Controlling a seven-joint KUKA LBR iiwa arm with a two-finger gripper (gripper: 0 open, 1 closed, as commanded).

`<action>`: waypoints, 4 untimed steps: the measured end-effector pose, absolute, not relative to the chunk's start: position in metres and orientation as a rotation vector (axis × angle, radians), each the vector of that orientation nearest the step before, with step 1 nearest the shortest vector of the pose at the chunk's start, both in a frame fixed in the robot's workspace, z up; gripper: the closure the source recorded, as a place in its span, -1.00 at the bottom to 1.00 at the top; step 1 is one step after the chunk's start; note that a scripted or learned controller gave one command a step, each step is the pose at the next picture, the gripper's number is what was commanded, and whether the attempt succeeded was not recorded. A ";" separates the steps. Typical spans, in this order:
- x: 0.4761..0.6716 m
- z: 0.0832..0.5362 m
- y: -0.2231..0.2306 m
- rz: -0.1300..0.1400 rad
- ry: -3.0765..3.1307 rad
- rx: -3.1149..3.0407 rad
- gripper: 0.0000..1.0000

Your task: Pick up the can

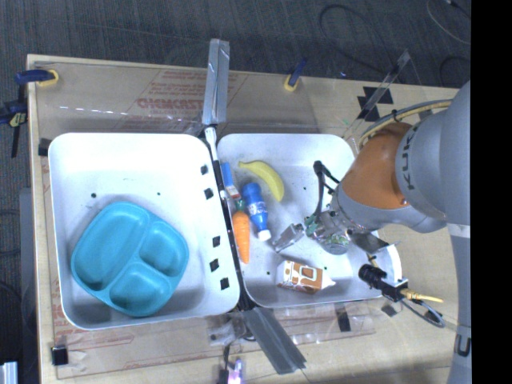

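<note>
Risk of knocking the can [334,238] against the bin wall [394,256] or nudging the carton [304,276]; tool [300,232] grip state impossible to tell.

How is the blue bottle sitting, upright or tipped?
Tipped: the blue bottle lies flat in the right bin, beside the carrot.

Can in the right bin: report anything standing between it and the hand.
Nothing visible stands between them. The hand is already down right beside the can, which the arm partly covers. The carton lies nearer the front wall, and the bottle lies toward the divider, both apart from the can.
</note>
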State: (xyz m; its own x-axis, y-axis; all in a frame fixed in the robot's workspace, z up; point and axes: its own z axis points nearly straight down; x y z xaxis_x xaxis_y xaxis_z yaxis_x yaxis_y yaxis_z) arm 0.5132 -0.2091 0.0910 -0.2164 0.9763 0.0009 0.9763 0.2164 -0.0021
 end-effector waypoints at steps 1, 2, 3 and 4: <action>0.513 0.215 -0.210 0.000 -2.339 -2.098 -1.00; 0.489 0.189 -0.210 0.003 -2.353 -2.079 -1.00; 0.486 0.168 -0.209 0.003 -2.302 -2.132 -1.00; 0.498 0.181 -0.211 0.001 -2.314 -2.121 -1.00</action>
State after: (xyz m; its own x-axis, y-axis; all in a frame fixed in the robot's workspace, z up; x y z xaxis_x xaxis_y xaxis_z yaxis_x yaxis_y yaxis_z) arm 0.4976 -0.2108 0.1807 -0.0870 0.9962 0.0013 0.9962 0.0870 -0.0023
